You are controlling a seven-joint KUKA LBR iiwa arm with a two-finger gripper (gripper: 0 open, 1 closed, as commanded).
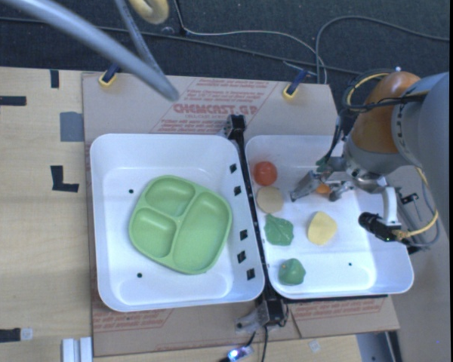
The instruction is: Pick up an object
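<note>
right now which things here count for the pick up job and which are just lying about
For the job:
- gripper, over the right bin
- red ball
- beige round piece
- yellow piece
- two green pieces

Lying about:
- green divided plate in the left bin
- cardboard sheet under the bins

End effector (317,187) hovers low in the right bin (377,277) near an orange ball (265,173); green tray (181,223) fills the left bin (109,225)
</note>
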